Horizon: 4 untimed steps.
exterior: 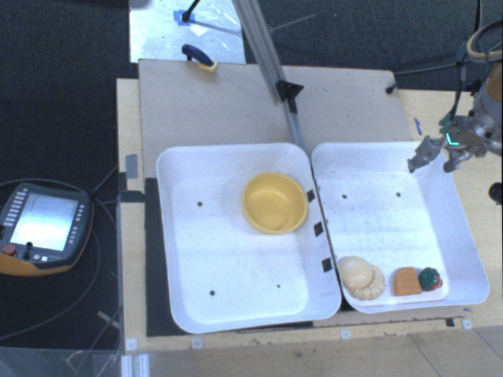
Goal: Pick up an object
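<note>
A grey robot arm's gripper (437, 159) hangs over the far right rim of the right bin (377, 210), its two dark fingers spread apart and holding nothing; it sits at the bin's edge, well apart from anything it might lift, apparently poised before a descent. The likely targets crowd the near edge of that bin: a pale round bun-like toy (360, 276) lies against the near left corner, and just right of it an orange block (406, 281) touches a small green and red piece (429, 278); all three rest close to the low wall, which leaves little room for a finger on the near side. The middle and far floor of the right bin lies bare, giving open passage for the arm to travel down toward them. In the left bin (204, 234) a yellow bowl (274, 203) stands upright near the far right side, clear of the walls on every side; a reach to it would have to cross the shared rim between the two bins.
</note>
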Each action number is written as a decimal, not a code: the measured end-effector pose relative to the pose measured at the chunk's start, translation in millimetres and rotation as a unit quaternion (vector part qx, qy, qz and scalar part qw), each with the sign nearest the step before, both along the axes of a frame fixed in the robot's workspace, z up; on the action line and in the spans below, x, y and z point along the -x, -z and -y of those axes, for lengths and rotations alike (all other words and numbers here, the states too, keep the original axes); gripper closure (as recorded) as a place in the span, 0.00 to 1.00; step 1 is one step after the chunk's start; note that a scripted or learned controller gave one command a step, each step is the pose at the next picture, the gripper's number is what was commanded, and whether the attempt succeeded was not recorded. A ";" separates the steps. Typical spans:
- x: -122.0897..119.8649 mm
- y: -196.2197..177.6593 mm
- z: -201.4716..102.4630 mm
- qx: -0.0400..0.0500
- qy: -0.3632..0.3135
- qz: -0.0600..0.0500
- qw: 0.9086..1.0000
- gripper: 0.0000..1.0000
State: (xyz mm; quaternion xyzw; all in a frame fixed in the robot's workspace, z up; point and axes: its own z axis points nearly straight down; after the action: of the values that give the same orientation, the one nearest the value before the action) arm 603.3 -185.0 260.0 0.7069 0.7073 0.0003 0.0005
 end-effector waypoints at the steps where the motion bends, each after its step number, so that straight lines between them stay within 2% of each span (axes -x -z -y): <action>1: 0.0 0.0 0.0 0.000 0.000 0.000 1.000 0.00; 2: -1.5 43.0 4.6 0.000 0.000 -0.002 1.000 0.00; 3: -2.0 102.5 -2.6 -0.001 0.000 -0.002 1.000 0.00; 4: -1.0 146.7 -9.7 -0.001 0.000 -0.002 1.000 0.00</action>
State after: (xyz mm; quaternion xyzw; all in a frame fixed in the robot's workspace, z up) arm 604.3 -175.3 113.4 0.7068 0.7074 -0.0006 -0.0011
